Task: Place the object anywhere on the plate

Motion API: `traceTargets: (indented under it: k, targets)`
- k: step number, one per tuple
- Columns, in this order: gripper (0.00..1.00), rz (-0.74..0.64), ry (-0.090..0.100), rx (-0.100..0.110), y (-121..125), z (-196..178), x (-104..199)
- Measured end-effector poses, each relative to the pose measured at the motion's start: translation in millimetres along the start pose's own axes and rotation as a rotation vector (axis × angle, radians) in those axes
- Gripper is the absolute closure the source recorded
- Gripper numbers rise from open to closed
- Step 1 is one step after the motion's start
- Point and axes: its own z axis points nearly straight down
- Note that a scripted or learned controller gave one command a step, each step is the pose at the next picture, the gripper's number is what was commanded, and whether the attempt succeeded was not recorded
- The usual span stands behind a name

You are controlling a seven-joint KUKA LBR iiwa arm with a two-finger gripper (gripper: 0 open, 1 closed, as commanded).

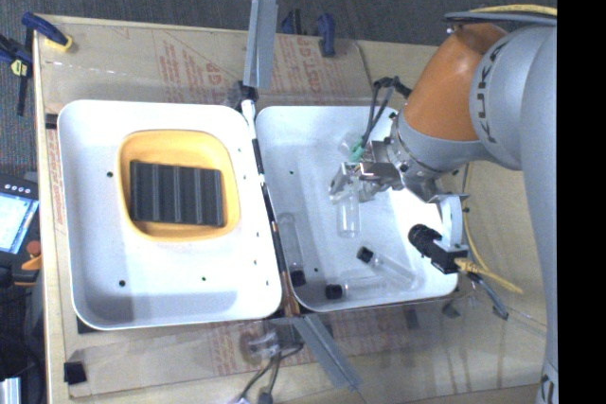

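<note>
A yellow plate (pixel 180 145) with a dark ridged centre lies in the left bin (pixel 95 279). In the right bin (pixel 294 147), a small clear bottle (pixel 348 220) stands near the middle. My gripper (pixel 348 183) hangs just above the bottle's top, at the end of the grey and orange arm reaching in from the right. Whether it touches the bottle is unclear. Another clear tube with a black cap (pixel 381 264) lies closer to the front of the same bin.
A third clear tube (pixel 287 237) lies along the right bin's left wall. Small black pieces (pixel 333 291) sit at its front edge. A black fitting on the arm (pixel 431 246) overhangs the bin's right side. Clamps hold the bench's back edge.
</note>
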Motion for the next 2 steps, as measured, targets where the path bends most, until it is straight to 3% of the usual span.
traceTargets:
  k: [1,2]
  targets:
    - [1.0,-0.197,-0.002,-0.001,34,25,62]
    - [1.0,-0.314,-0.002,-0.003,90,-3,112]
